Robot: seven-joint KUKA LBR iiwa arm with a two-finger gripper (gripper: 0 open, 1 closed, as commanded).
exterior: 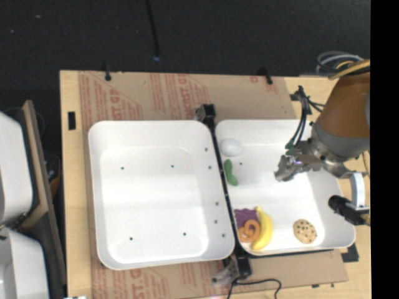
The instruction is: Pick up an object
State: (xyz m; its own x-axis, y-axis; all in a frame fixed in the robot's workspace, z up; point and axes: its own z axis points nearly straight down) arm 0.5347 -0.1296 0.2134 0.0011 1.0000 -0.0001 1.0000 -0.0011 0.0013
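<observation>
So, your gripper (285, 169) hangs over the middle of the right bin (324, 195), and honestly you can't tell how it's set. Objects sit apart from it: white egg (231, 147) and green pickle (230, 172) near the divider, banana (264, 230), orange ring (249, 230), cookie (305, 231) along the front.

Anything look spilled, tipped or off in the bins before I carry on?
Nothing stands out. The right bin holds a white egg-like object, a green piece, a banana touching a purple and orange clump, and a cookie, all inside its walls. The gripper hangs above its floor.
</observation>
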